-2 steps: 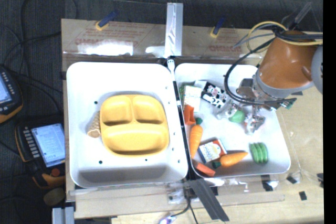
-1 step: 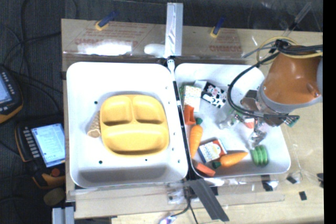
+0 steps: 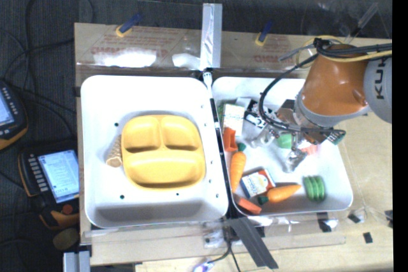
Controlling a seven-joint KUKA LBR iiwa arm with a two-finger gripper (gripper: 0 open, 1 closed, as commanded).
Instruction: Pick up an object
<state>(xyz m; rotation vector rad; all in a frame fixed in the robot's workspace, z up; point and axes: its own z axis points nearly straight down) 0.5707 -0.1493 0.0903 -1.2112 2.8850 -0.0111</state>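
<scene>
- My claw [image 3: 288, 148] hangs low inside the right bin [image 3: 338, 191], beneath my orange-banded wrist [image 3: 335, 89]; whether it is released or clenched I cannot tell, as the metal parts blur together from above.
- Just beside my claw, toward the far rim, a small green object [image 3: 284, 140] lies among the clutter; I cannot tell whether it touches me.
- A pinkish-red scrap [image 3: 310, 148] shows right next to my claw, on the arm's side.
- Nearer the camera than my claw, a green ridged piece [image 3: 313, 187] rests close to the bin's front rim.
- Beside it, further from the arm, a toy carrot [image 3: 282, 192] lies flat, touching a small printed carton [image 3: 255, 183].
- A second, larger carrot [image 3: 236, 167] stands away from my claw toward the divider between the bins, tip pointing to the front.
- Beyond that carrot, a white-and-green carton [image 3: 233, 116] sits near the far corner.
- Well apart from my claw, across the divider, the left bin [image 3: 95, 137] holds a yellow compartment tray [image 3: 163, 151] with a tan cone-shaped thing [image 3: 114, 151] against its outer edge.
- Both bins rest on the desk [image 3: 370, 156].
</scene>
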